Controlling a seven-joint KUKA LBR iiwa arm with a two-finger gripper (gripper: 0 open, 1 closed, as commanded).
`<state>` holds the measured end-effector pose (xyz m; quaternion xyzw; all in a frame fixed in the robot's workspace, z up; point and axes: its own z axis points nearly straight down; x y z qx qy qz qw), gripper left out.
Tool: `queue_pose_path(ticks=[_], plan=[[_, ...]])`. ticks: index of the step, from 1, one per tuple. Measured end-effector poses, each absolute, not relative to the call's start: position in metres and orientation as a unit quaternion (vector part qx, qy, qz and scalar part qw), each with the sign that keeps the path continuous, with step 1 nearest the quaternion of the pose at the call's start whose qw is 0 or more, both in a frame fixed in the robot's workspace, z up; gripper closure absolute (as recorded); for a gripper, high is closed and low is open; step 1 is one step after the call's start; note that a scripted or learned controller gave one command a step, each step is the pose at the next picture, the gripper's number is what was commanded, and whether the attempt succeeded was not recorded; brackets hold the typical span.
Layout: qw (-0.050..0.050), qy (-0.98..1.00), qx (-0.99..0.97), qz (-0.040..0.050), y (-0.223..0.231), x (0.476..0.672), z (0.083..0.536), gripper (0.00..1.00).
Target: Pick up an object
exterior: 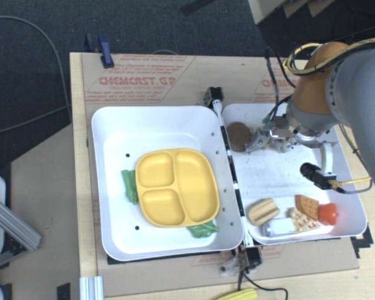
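Fingers (262,141) — spread or pressed together, you cannot tell — sit just beside a brown round patty (239,135); judge it light, soft, slightly slick — pinch across its edges.

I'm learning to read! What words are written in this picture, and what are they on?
"CHEMCAST GP": big red letters on the brown board under the bins, behind the left bin.
More red letters at the board's right back corner, partly hidden by the arm: too blurred to read.
Smaller red lines above and below the big word: too small to read.
I can't make out any words on the yellow plate or the food.
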<state>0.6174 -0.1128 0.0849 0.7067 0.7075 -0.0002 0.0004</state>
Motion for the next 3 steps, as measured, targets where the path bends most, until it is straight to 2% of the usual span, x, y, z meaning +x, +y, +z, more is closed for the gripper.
queue_pose_path(ticks=[1, 2, 3], plan=[[-0.005, 0.706, 0.708, -0.0067, -0.095, 0.66, 0.083, 0.0], [-0.005, 0.706, 0.708, -0.008, -0.095, 0.66, 0.092, 1.0], [-0.001, 0.708, 0.706, 0.0, -0.028, 0.602, 0.185, 1.0]])
